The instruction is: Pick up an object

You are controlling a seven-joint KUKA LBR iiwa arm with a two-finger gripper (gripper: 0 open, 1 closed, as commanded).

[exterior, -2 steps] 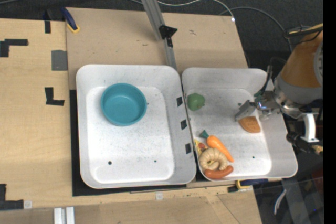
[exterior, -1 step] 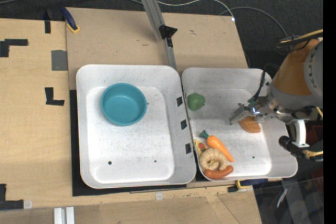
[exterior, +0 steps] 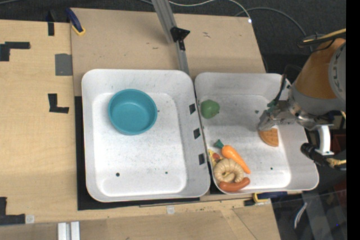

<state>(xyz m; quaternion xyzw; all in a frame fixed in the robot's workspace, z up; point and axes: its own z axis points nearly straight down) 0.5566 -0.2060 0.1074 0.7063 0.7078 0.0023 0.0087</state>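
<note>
In the right bin [exterior: 242,84] lie a green round object [exterior: 210,109], an orange carrot [exterior: 236,158] with a green top, a tan twisted pastry [exterior: 226,169], a red sausage [exterior: 233,183] and an orange wedge-shaped piece [exterior: 270,136]. My gripper [exterior: 270,122] is low in the right bin, right above the orange wedge and touching or nearly touching it. The left bin [exterior: 140,177] holds a blue bowl [exterior: 133,112].
A grey metal pole [exterior: 160,0] slants across the bench behind the bins. Black cables run over the dark floor at the back. The arm's grey and orange body [exterior: 323,84] hangs over the right bin's right edge.
</note>
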